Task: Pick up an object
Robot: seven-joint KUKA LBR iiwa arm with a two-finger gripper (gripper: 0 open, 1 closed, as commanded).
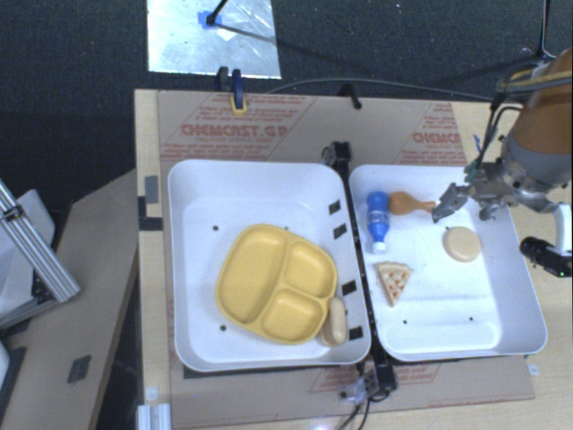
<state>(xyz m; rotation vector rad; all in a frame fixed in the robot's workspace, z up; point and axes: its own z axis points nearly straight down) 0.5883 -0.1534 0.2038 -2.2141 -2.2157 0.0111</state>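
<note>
2 white bins side by side. Left bin (pixel 192 204): yellow divided tray (pixel 277 282) set askew, a pale bread-like piece (pixel 336 322) against its near right corner. Right bin (pixel 510 330): blue bottle (pixel 377 219) along the left wall, brown drumstick-shaped toy (pixel 410 204) beside it, pizza slice (pixel 393 280), round tan piece (pixel 463 244). Gripper (pixel 455 201) hovers over the far part of the right bin, just right of the drumstick and above the round piece (likely lining up on 1 of them). Nothing visibly between the fingers; open or closed, cannot tell.
</note>
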